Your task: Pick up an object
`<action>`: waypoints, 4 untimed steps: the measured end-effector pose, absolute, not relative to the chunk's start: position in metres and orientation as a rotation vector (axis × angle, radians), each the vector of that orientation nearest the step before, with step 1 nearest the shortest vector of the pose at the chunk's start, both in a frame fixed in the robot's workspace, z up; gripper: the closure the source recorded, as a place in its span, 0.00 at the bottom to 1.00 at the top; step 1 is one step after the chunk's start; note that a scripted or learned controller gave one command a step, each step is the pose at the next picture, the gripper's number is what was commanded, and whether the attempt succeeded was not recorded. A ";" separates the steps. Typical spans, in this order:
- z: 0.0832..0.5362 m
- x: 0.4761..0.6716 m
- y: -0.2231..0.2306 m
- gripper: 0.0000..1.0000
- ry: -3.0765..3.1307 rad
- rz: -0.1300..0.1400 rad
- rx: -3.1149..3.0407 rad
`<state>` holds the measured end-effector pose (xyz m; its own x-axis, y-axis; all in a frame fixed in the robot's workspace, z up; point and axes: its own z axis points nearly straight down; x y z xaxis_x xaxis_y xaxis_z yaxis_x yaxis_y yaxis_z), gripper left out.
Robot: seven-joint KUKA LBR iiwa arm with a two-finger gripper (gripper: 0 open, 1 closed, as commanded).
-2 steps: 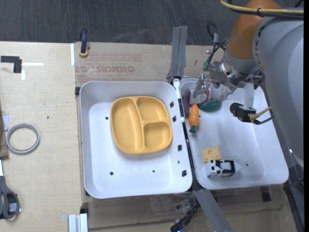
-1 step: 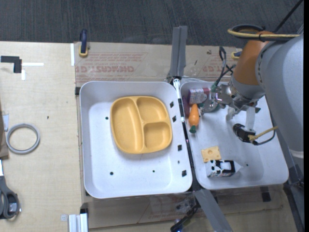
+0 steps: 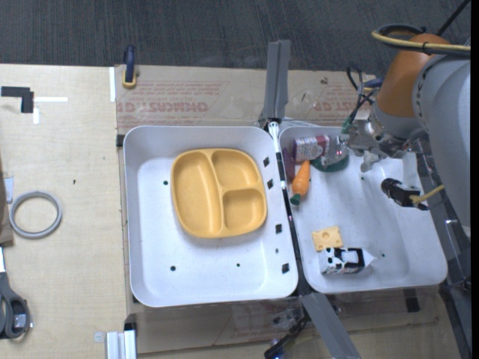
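Note:
In the right bin point(image 3: 419, 253) several objects lie loose. A purple can point(image 3: 305, 147) rests on its side at the far left corner, with an orange carrot point(image 3: 301, 179) just in front of it. A dark green dish point(image 3: 331, 163) sits beside the can. My gripper point(image 3: 343, 149) hangs over the far part of this bin, right at the green dish and the can's right end. A yellow cheese slice point(image 3: 327, 238) and a black-and-white carton point(image 3: 343, 260) lie near the front. I see nothing held in the gripper.
The left bin point(image 3: 150, 275) holds a yellow divided plate point(image 3: 219, 192). A grey divider bar point(image 3: 277, 81) rises between the bins at the back. On the bench to the left lie a grey ring point(image 3: 32, 214) and scissors point(image 3: 13, 313). The arm's body point(image 3: 441, 103) covers the right bin's far right.

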<state>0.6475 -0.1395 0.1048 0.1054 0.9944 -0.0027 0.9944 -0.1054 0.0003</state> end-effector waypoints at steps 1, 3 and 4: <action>0.114 0.648 -0.139 1.00 2.104 -0.006 2.329; 0.092 0.639 -0.101 1.00 1.627 -0.004 2.688; 0.199 0.659 -0.066 1.00 0.660 -0.005 3.071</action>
<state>0.6585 -0.0664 0.1994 0.9117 0.4109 -0.0034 0.4109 -0.9117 -0.0003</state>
